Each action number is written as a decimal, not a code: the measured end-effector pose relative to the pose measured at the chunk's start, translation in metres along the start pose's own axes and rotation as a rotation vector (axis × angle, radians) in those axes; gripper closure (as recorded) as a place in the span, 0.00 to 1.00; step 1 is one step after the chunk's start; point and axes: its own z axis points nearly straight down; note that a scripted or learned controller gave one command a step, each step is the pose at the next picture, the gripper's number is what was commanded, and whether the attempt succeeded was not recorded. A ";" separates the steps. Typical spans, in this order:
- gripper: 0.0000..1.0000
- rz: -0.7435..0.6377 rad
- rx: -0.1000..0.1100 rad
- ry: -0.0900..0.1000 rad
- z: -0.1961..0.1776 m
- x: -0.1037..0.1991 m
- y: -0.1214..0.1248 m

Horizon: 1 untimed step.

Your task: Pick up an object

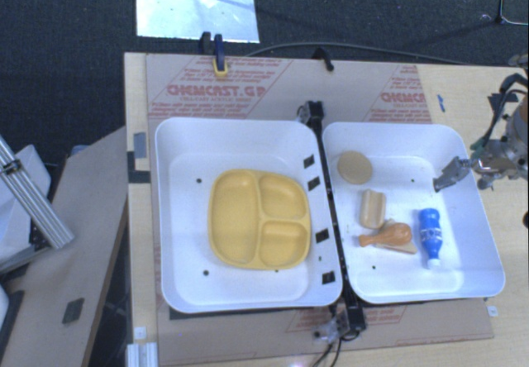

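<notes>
Tool of mine is hanging over the right bin's far edge; can't tell if it's gripping anything.

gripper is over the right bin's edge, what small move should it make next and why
Probably a short shift inward and toward the bin's front, to hang over the blue bottle. The gripper sits at the right bin's far right rim with nothing under it, and the bottle lies closest, apart from the tan pieces beside it.
</notes>
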 end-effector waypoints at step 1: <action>0.00 0.001 0.005 0.002 0.063 0.002 -0.001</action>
